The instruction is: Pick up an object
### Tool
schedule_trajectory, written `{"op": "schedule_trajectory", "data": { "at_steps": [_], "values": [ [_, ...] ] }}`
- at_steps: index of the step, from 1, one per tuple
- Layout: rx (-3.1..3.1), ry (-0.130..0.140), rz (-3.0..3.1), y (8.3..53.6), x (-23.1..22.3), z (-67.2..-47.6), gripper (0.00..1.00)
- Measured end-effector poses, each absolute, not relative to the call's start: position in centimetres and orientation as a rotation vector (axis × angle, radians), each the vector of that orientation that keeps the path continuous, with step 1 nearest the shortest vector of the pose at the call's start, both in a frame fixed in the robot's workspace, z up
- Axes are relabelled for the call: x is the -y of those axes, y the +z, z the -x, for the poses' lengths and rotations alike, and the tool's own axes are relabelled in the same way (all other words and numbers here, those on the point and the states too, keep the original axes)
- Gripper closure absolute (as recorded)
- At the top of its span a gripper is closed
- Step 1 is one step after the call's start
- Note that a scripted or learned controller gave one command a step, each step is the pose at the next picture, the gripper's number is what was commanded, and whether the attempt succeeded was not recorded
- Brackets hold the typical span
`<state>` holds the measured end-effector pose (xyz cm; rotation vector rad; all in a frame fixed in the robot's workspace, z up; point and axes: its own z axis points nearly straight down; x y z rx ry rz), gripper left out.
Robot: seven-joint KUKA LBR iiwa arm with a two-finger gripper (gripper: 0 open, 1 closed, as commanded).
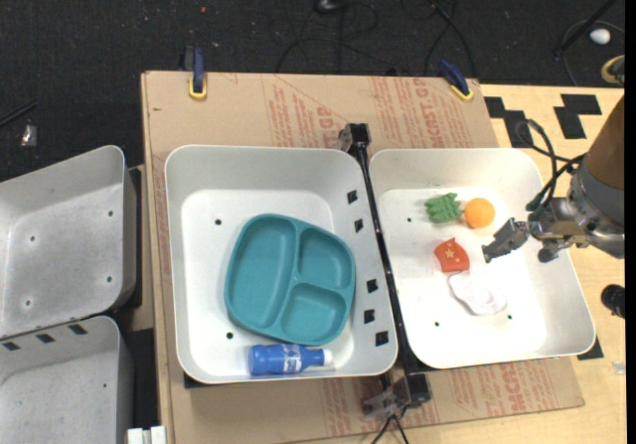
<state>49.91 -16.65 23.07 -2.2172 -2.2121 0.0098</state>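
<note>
— What's in the bins?
— Left bin (189, 233): teal tray (289, 278), blue bottle (286, 360). Right bin (556, 318): green toy (443, 207), orange ball (479, 213), red piece (451, 254), white object (479, 296).
— The gripper (525, 243)?
— Spread open above the right bin, holding nothing.

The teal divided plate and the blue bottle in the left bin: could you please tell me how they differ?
The teal divided plate is broad, flat and split into compartments; the blue bottle is slim, cylindrical and lies on its side. The plate fills the bin's middle, while the bottle sits by the near wall. The plate is plain; the bottle bears a label. Both rest in the left bin.
</note>
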Motion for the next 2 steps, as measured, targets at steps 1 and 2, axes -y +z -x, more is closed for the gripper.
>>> {"op": "schedule_trajectory", "data": {
  "at_steps": [1, 2],
  "values": [
    [2.222, 0.001, 2.220, 23.6, 16.6, -50.2, 0.00],
    [2.217, 0.005, 2.219, 17.3, 16.2, -50.5, 0.00]
  ]
}}
